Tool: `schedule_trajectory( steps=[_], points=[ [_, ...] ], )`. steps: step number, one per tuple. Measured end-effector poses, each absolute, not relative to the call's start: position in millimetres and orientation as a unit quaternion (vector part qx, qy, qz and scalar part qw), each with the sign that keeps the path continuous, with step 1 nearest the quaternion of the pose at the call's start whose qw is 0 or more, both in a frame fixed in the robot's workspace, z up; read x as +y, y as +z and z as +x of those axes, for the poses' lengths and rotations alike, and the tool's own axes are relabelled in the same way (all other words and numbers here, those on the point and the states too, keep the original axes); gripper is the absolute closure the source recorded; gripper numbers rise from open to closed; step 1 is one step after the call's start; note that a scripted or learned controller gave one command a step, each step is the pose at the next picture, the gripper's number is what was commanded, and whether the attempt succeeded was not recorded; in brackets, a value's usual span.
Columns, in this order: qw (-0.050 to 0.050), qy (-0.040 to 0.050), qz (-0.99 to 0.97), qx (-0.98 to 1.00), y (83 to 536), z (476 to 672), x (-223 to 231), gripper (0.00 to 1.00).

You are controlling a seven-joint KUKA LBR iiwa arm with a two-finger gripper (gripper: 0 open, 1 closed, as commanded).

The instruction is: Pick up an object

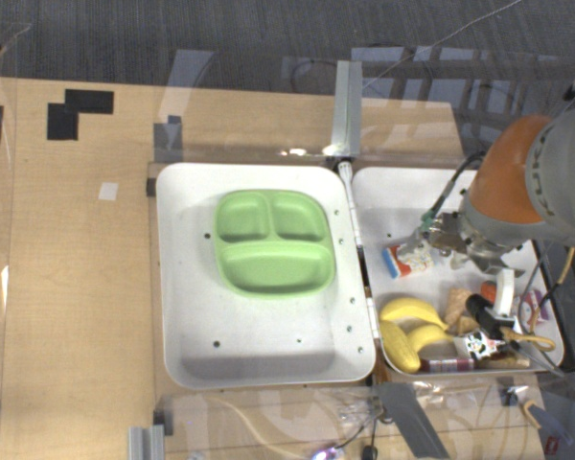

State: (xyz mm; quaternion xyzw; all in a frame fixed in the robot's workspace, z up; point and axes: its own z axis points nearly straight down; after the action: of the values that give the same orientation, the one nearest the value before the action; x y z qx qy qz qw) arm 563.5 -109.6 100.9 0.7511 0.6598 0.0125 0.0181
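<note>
Small carton bears red-blue label, writing unreadable.

You see a light wooden bench before dark grey carpet; black squares mark its left, and a cable crosses the floor.

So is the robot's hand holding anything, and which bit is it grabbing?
It cannot be told. The gripper is low in the right bin, right beside a small white, red and blue packet, but the view doesn't show anything between its fingers.
</note>
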Motion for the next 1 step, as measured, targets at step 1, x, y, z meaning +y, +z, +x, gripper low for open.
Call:
schedule_trajectory(
  steps=[1],
  points=[
    [0.014, 0.0095, 0.735, 0.678, 98.6, 578.1, -89.3, 0.0]
  ],
)
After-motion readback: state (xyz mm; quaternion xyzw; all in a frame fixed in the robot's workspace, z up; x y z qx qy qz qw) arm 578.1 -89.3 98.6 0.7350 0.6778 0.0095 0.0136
